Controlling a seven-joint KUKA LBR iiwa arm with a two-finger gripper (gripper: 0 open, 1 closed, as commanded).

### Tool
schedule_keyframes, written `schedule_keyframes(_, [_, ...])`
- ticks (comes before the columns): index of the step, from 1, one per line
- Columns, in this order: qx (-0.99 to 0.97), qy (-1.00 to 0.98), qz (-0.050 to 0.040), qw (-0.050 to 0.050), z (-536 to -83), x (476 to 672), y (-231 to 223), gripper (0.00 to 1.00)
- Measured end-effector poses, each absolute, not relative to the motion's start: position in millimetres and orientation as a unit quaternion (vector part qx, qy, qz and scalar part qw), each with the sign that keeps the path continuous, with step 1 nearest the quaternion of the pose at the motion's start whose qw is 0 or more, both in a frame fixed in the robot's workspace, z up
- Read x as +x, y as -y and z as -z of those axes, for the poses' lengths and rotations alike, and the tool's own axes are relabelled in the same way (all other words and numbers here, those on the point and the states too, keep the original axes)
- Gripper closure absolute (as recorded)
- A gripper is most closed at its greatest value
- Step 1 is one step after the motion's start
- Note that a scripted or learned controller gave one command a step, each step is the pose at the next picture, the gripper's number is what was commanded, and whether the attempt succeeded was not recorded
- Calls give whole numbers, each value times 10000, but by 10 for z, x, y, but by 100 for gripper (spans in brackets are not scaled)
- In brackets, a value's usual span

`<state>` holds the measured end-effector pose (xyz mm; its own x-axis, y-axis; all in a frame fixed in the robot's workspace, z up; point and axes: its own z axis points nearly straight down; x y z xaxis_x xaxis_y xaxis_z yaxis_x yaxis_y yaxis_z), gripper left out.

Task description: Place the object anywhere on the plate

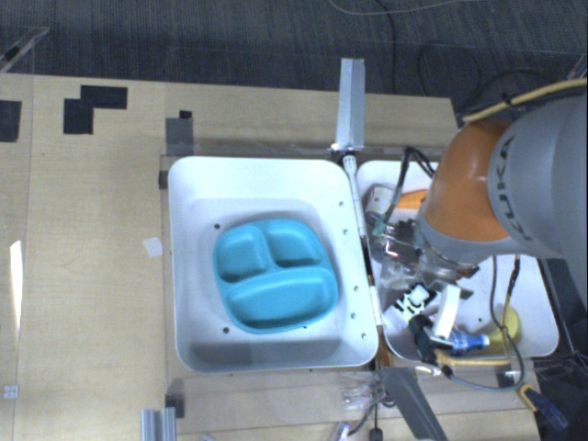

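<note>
**Arm low over the right bin, blue plate lying in the left bin**

2 shallow white bins sit side by side on the bench. The left bin carries a blue plate with 3 compartments: 2 smaller ones toward the bin's far edge and 1 long one toward its near edge. The plate lies flat on the middle of the bin floor, its rim apart from all 4 walls.

The arm comes in from the right and bends down over the right bin, its orange band hanging above the bin's far half. The gripper is down inside this bin, just beside the left wall and nearer the near-left corner than the far one. The wrist and its fittings crowd the spot, so I cannot tell how far the gripper is open, nor whether it has hold of anything.

2 loose things can be made out in the right bin. An orange thing lies near the far edge, partly hidden behind the wrist. A yellow thing lies toward the near-right corner, apart from the gripper. Which of them is the task's object cannot be told; both lie in the right bin, well apart from the plate, with the walls of the 2 bins between them and it
</note>
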<state>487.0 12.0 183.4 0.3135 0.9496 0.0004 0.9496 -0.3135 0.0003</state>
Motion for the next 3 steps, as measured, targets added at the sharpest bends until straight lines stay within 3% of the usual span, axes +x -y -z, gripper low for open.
schedule_keyframes(1, [8262, -5634, -17, 7, -2631, 5563, -950, 100])
schedule_keyframes(2, [8481, -5299, -21, 12, -3174, 6296, -898, 100])
schedule_keyframes(3, [9195, -3930, -2, 2, -2270, 6039, -441, 100])
